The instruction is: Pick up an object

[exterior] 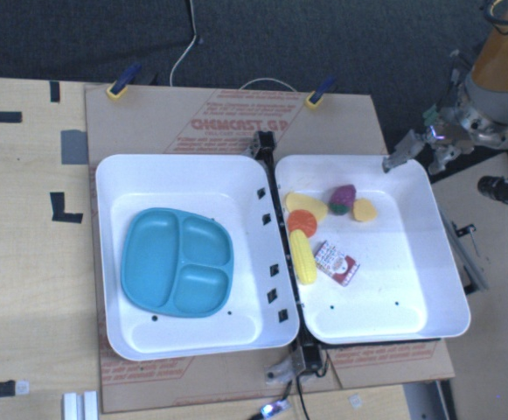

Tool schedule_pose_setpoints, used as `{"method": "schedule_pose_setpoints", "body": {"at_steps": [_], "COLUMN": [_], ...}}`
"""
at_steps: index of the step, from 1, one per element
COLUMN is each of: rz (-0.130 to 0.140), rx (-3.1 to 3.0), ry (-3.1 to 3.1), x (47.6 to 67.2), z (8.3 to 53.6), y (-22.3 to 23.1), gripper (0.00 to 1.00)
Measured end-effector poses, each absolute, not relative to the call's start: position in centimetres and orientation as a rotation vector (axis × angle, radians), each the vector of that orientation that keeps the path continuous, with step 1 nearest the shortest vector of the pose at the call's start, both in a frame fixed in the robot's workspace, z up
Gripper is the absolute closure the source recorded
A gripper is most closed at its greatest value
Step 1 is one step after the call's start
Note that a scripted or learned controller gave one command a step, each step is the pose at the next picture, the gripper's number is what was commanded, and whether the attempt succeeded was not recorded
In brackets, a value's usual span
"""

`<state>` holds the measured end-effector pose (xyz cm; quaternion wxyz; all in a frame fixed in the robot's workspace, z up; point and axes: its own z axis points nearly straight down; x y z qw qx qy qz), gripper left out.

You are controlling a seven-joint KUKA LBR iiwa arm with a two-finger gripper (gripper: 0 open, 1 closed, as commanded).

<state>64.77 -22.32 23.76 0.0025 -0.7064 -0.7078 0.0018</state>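
- The hand hangs at the far right corner of the right bin, just above its rim, at the end of the grey arm with its orange band.
- Whether the hand is spread or pressed together cannot be told from this view; nothing shows between its tips.
- Nearest the hand, down and to its left inside the right bin, lie a small yellow toy and, touching it, a purple toy with a green end.
- Further left of those, against the bin's left wall, sits a yellow rounded toy, with a red-orange toy just below it.
- Below the red-orange one a yellow corn cob toy lies lengthwise along that wall.
- Just beside the corn cob, on the side nearer the hand, lies a small red and white packet.
- Well away from the hand, the left bin holds a blue divided plate with three compartments, lying flat.
- Both bins sit on a brown cardboard sheet on the worktop, with two blue and yellow clamps at its far edge.
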Motion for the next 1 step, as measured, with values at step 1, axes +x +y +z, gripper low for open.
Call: {"method": "schedule_pose_setpoints", "body": {"at_steps": [1], "rz": [0.01], "rx": [-2.212], "ry": [-2.218], "x": [65.05], "z": [18.8], "y": [-21.75], "gripper": [0.0]}}
